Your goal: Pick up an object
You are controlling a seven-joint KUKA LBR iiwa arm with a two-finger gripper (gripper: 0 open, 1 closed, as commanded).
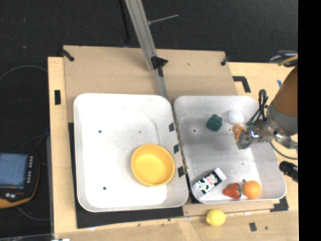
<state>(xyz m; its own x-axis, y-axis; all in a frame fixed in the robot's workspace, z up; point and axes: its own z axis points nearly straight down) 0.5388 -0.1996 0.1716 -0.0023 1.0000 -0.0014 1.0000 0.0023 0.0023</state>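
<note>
Gripper (243, 138) sits low over the right bin (200, 109), right-centre of frame, arm (286, 102) coming in from the right edge. Can't tell how the jaws are set, too small and dark. A small orange piece (237, 130) shows right at the tip, touching or just beside it; my guess is that's the target, but I can't see it held.

White ball (235, 117) is just above it, green block (214, 123) to the left (both close enough to get bumped).

Right bin count: 1 ball, 1 block, 1 orange piece, 1 black-and-white box (209, 181), 1 red item (231, 190), 1 orange (252, 189), the last three at the lower edge.

Left bin (100, 114): 1 yellow bowl (152, 164). 1 lemon (215, 217) lies outside on the bench, bottom of frame.
</note>
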